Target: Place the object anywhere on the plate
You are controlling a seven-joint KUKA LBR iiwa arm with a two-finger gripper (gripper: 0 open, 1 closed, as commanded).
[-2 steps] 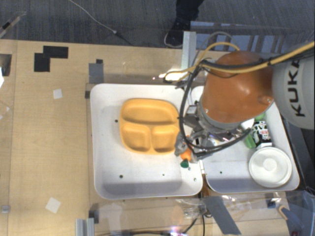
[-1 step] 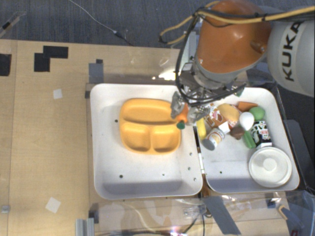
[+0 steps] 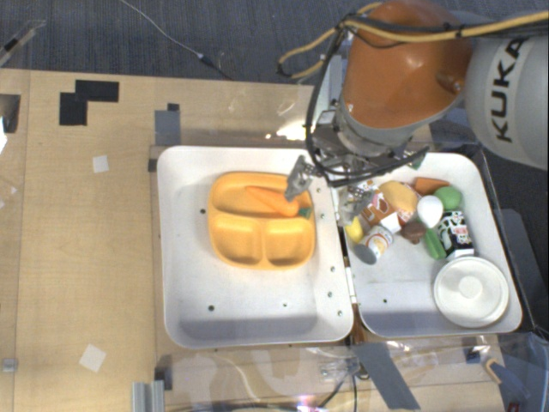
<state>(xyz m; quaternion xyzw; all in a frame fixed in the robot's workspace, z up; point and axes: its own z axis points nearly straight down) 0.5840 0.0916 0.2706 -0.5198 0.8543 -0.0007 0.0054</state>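
Lying in the yellow plate's [image 3: 262, 230] upper compartment, left of frame centre, the carrot [image 3: 274, 201] looks placed. Gripper [image 3: 298, 178] hovers at its right end; grip unclear. Next: retreat clear.

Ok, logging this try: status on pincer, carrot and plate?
Pincer at plate's far right corner. Carrot lying in yellow plate, back compartment. Nothing blocking.

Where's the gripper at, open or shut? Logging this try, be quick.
Gripper: cannot be told from the camera view. It sits over the plate, by the carrot in the plate's top compartment.
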